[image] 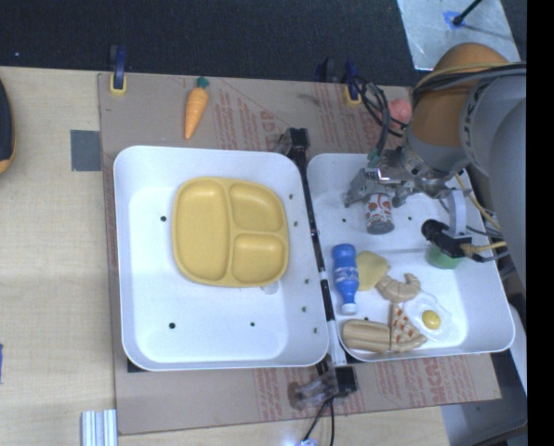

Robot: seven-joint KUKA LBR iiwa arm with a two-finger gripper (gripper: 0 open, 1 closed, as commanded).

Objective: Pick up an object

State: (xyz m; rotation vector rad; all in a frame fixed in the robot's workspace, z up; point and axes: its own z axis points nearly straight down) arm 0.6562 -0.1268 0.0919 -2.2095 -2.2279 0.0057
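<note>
Hovering over right bin (500, 337), gripper (381, 191) sits directly above upright red-white can (379, 213); jaws' state cannot be told, can partly hidden

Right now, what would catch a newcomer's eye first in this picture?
The yellow divided plate lying alone in the left bin. Next, the grey and orange arm over the right bin, its gripper just above a small red-and-white can. An orange toy carrot lies outside the bins.
</note>
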